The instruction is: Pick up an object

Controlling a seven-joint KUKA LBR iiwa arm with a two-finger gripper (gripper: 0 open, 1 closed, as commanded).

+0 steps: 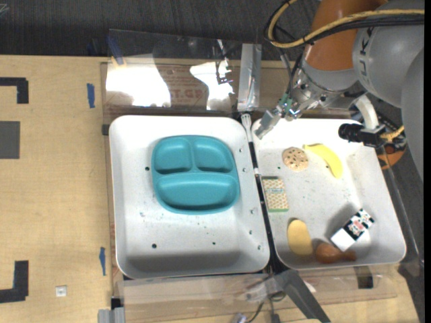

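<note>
On a wooden bench, seen from above at a slant, sit two shallow white bins side by side. One thing lies in the left bin (128, 200): a teal divided plate (195, 173) with three compartments, two small ones at the far side and one long one nearer the camera. It rests flat near the bin's middle.

Six loose objects lie in the right bin (384, 200). One round speckled cookie (295, 158) sits toward the far left part. Just beside it to the right lies one yellow banana (326, 158), its long axis running diagonally from the far left down toward the near right, curved, with the lower tip pointing toward the bin's middle. One small green patterned packet (275, 194) lies against the left wall, its long axis running from far to near. Near the front edge are one tan oval piece (300, 237), standing lengthwise from far to near, and one brown oblong piece (328, 252) touching or nearly touching it on the right. One small black and white box (352, 230) lies tilted just beyond the brown piece.

One grey robot arm (390, 39) with an orange band reaches in from the upper right. Its gripper (268, 123) hangs over the far left corner of the right bin, above the divider, apart from every object. Nothing is between its fingers; whether they are spread or together cannot be made out.
</note>
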